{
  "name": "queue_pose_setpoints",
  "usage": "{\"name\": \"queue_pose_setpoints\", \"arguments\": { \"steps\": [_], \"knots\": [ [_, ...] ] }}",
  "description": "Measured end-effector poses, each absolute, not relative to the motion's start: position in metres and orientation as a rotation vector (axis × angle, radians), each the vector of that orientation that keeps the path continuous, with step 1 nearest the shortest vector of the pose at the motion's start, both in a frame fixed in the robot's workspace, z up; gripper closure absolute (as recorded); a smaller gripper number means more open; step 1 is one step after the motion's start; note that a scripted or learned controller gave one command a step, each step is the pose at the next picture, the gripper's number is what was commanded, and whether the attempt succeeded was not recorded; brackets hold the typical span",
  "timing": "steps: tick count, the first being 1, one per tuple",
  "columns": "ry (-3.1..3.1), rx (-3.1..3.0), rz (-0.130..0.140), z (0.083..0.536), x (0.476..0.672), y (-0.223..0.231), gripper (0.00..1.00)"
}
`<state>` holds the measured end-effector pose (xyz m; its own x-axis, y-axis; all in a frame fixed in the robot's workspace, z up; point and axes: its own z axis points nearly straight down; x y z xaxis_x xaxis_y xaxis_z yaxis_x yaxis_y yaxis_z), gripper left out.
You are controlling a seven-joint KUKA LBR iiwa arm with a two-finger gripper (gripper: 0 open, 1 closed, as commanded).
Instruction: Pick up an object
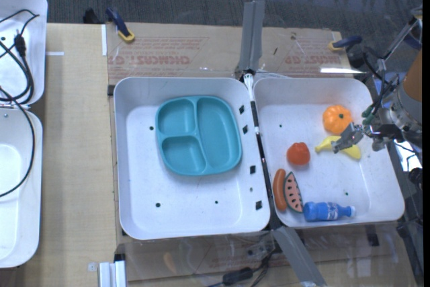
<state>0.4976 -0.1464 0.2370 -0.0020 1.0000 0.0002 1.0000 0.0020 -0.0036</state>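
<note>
gripper sits low over the yellow plastic banana, likely to grab it; its grip state unclear.

Bright, even overhead light (soft shadows), sharp focus, little glare.

The arm enters at three o'clock and the picture's right edge cuts it off, so its upper links cannot be followed. The gripper is small and dark against the right bin; whether its fingers stand apart or together cannot be told. It covers the middle of the banana, leaving just the yellow ends in sight, and whether it touches the fruit is unclear. The label on the blue bottle, at five o'clock in that bin, is too small to read. At nine o'clock, the left edge crops a white tray.
</note>
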Motion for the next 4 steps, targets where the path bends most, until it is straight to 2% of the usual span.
{"name": "queue_pose_setpoints", "arguments": {
  "steps": [1, 2, 3, 4],
  "knots": [
    [-2.217, -2.223, 0.003, 0.146, 0.542, -0.193, 0.0],
    [-2.222, -2.216, 0.001, 0.091, 0.574, -0.203, 0.0],
    [-2.226, -2.219, 0.001, 0.092, 0.643, -0.187, 0.0],
    [-2.231, -2.216, 0.004, 0.101, 0.643, -0.186, 1.0]
  ]
}}
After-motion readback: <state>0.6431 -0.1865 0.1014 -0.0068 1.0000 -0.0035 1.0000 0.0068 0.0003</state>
